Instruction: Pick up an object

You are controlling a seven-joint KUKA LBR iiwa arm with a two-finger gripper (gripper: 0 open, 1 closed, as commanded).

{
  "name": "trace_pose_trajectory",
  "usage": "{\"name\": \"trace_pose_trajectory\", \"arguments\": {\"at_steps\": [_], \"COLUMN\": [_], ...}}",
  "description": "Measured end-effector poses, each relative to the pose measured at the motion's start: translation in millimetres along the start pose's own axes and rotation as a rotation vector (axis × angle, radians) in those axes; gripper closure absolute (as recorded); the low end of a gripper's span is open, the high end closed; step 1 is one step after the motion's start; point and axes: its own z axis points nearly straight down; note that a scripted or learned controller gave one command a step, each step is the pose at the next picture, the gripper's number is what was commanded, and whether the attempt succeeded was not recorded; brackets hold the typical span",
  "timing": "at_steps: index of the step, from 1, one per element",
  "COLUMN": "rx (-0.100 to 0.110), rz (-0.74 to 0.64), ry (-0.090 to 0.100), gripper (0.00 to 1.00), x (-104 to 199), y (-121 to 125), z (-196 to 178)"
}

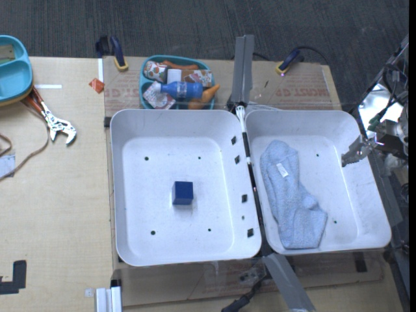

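Blue cube [183, 193]: sitting mid left bin [130, 135].
Sock [290, 197]: lying in right bin [364, 233].
Claw [354, 153]: hovering at 3 o'clock rim, jaw state unclear.
Advice: centring over one target before descending.

Gripper [354, 153] at far right, tilted.

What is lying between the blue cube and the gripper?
In the camera view, from the blue cube toward the gripper: bare bin floor, the two bins' adjoining walls, then the light blue cloth.
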Motion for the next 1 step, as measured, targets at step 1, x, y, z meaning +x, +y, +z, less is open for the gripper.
{"name": "trace_pose_trajectory", "arguments": {"at_steps": [1], "rx": [0.001], "rz": [0.144], "ry": [0.0], "gripper": [0.0], "x": [92.9], "y": [-21.5], "z": [21.2]}}
